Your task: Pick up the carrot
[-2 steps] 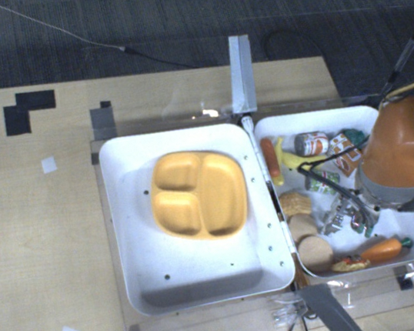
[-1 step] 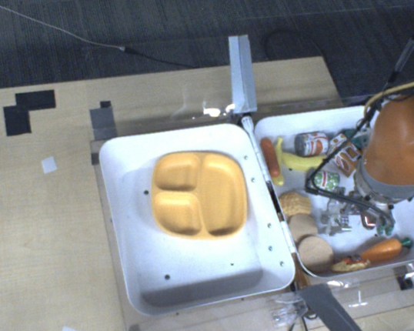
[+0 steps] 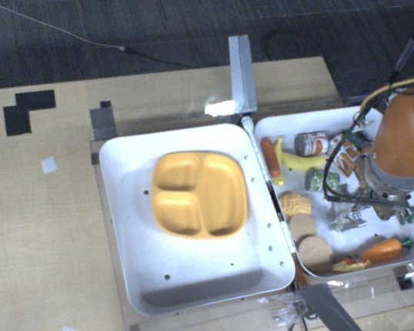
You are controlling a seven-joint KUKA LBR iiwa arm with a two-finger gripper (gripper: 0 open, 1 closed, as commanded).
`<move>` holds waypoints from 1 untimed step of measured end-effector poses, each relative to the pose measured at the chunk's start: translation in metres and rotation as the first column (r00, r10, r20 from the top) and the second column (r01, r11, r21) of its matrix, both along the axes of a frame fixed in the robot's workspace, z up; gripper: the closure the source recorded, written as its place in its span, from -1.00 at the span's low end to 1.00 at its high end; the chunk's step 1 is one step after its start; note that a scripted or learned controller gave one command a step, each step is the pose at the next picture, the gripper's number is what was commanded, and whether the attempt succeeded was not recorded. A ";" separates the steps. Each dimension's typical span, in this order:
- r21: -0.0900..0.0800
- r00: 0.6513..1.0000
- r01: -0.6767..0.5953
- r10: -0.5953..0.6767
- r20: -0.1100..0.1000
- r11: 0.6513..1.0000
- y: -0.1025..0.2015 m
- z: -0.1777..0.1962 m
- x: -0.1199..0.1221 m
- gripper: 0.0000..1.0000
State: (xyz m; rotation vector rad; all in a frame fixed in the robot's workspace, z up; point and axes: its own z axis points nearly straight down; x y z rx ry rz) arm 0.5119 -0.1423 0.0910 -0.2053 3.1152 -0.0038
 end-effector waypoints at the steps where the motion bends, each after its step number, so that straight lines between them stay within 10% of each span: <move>1: -0.009 0.956 -0.293 0.293 -0.002 0.956 0.021 0.000 0.012 1.00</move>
